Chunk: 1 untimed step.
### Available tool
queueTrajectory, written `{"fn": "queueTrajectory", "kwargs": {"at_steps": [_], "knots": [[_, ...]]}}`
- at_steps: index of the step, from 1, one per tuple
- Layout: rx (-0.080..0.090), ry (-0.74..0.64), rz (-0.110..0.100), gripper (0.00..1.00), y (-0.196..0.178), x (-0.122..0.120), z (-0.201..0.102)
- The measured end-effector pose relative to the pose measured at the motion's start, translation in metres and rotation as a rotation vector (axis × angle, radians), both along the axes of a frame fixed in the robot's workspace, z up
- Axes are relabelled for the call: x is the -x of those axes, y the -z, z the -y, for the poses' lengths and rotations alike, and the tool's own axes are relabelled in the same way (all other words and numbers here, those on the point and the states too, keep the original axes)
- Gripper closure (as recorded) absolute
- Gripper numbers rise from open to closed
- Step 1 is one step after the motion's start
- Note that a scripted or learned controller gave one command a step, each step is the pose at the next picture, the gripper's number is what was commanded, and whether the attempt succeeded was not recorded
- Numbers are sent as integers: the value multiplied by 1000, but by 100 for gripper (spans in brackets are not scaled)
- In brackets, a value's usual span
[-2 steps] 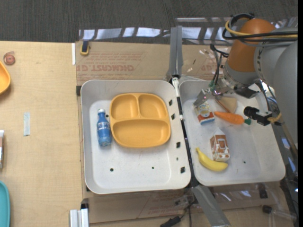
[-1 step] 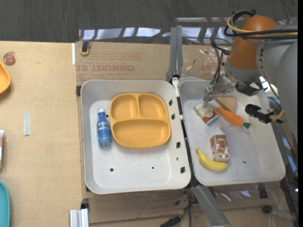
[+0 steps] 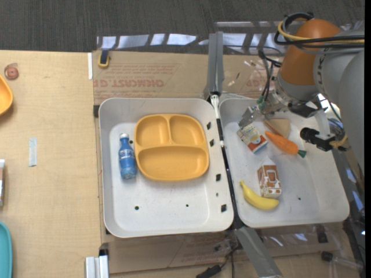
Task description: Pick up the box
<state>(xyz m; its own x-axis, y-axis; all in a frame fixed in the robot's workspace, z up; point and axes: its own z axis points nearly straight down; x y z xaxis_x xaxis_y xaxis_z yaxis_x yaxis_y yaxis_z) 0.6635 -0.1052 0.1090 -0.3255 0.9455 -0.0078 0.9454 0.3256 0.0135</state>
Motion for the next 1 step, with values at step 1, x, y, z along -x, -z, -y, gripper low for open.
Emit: {"fn": "queueTrajectory", "kwargs": {"at_steps": [1], "knots": [[-2, -33, -15, 0, 17, 40, -5]]}}
